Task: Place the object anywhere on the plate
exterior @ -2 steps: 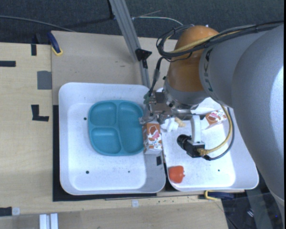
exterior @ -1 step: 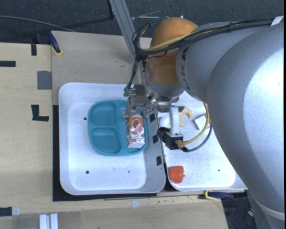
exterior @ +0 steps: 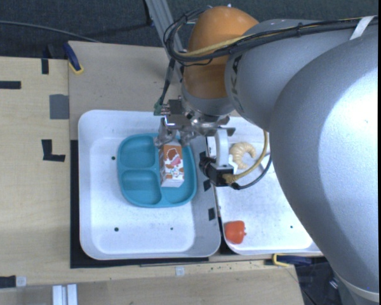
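Camera view is showing the gripper [exterior: 172, 134] closing its jaws on the top of a small carton [exterior: 172, 166], which is standing over the right part of the blue plate [exterior: 136, 176] in the left bin [exterior: 95, 234]. A croissant [exterior: 243, 152] and a red object [exterior: 235, 231] are lying in the right bin [exterior: 273, 230].

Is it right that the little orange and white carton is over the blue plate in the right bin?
Not quite. In the camera view, the small orange and white carton is over the blue divided plastic plate, but that plate sits in the left shallow white bin, not the right one.
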{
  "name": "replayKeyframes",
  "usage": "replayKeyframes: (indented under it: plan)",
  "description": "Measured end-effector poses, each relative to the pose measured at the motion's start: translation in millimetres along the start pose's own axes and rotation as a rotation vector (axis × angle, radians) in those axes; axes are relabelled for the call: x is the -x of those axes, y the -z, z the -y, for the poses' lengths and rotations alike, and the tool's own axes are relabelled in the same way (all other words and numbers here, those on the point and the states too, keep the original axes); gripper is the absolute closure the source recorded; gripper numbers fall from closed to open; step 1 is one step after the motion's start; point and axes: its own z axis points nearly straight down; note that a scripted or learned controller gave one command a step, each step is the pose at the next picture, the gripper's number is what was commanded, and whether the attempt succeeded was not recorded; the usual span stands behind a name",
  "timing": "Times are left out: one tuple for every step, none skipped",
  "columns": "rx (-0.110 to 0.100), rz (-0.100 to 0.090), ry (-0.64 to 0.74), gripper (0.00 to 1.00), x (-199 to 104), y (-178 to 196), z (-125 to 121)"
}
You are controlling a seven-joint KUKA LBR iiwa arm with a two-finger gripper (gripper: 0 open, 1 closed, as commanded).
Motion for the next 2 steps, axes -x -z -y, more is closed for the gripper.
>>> replayKeyframes:
  plan:
    - [-0.004, 0.003, -0.002, 1.0, -0.1, -14.0, 3.1]
    - [-0.002, 0.003, -0.002, 0.0, 0.0, -13.1, 2.8]
